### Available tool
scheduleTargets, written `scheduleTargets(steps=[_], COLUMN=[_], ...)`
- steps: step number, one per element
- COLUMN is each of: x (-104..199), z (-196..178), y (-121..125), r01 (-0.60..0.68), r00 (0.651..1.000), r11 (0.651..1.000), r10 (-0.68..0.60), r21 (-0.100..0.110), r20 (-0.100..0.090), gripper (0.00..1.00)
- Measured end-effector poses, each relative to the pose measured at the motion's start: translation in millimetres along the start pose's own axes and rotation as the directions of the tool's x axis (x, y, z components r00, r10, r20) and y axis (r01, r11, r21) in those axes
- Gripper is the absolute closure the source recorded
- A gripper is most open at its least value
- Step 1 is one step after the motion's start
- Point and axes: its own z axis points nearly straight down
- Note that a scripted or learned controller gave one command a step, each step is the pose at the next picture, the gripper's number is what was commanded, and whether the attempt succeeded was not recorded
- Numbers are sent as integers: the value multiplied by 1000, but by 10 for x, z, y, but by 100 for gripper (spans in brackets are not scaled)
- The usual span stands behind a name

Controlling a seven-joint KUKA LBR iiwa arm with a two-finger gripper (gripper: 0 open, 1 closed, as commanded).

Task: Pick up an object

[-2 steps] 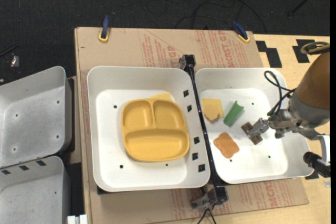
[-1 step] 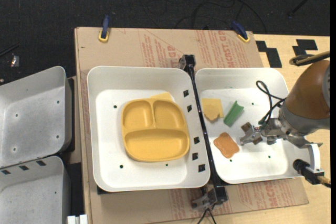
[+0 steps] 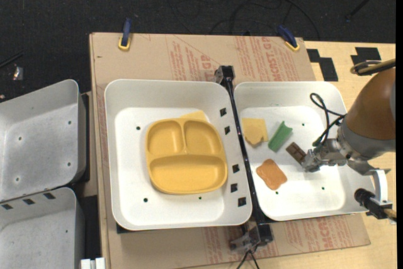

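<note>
In the right bin (image 3: 327, 205) lie a pale yellow wedge (image 3: 254, 131), a green block (image 3: 279, 136), a small dark brown piece (image 3: 296, 151) and an orange flat piece (image 3: 271, 174). My gripper (image 3: 310, 162) hangs low over the bin floor just right of the brown piece, reaching in from the right. Its tip sits close to that brown piece; I cannot see whether they touch. Nothing is visibly held.
The left bin (image 3: 126, 198) holds a yellow divided plate (image 3: 186, 156). A black divider (image 3: 238, 142) runs between the bins. A cable (image 3: 324, 111) loops over the right bin's far right part. Clamps sit on the cardboard's back edge.
</note>
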Motion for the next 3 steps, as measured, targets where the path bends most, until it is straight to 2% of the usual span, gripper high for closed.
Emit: scheduleTargets(steps=[1,3], x=[57,45], z=[-602,-1775], y=[66,-59], r01=[6,6], r00=[1000,1000], r11=[1000,1000], r10=[-6,-6], r21=[-6,-7], r20=[2,3], gripper=[100,100])
